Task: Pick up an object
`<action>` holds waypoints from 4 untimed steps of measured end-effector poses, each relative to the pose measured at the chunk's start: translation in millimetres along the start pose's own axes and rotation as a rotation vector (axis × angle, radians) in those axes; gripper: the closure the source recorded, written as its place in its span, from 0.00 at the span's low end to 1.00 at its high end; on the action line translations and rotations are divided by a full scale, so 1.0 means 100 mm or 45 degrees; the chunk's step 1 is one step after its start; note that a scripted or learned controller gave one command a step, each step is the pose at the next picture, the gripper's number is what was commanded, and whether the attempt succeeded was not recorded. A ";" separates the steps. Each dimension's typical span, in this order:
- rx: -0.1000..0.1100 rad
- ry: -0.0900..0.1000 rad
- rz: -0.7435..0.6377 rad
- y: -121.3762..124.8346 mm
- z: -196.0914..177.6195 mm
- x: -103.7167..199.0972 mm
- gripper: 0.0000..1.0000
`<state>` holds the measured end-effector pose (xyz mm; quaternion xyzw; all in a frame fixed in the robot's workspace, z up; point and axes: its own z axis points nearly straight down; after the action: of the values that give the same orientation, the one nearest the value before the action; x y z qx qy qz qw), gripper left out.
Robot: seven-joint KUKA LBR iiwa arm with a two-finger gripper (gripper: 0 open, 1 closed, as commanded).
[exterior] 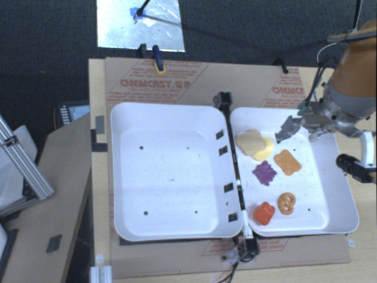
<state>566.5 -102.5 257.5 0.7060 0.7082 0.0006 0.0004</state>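
The right bin (337, 208) holds several small toys. A pale yellow piece (255, 144) lies near its upper left, with an orange slab (287, 161) to its right. A purple cluster (265, 172) sits below those two. Lower down are a brown pretzel shape (286, 203) and a red pepper-like piece (264, 212). My gripper (288, 128) hangs over the upper part of this bin, just right of the yellow piece and above the orange slab. Nothing shows between its fingers.
The left bin (126, 125) is bare white plastic. A black clip strip (231, 158) runs between the two bins. Cardboard (194, 78) lies beneath them. A black fixture (355, 167) juts in at the right bin's right rim.
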 end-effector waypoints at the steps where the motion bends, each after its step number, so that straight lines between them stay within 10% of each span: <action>1: 0.013 0.002 0.006 -0.57 0.88 -0.07 0.00; 2: -0.003 -0.001 0.002 -0.52 0.72 -0.07 1.00; 3: -0.020 -0.002 -0.008 -0.38 -1.47 0.35 1.00; 4: -0.004 0.000 -0.005 -0.22 -1.48 0.87 1.00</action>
<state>543.8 -15.8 405.1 0.7047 0.7095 0.0017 0.0014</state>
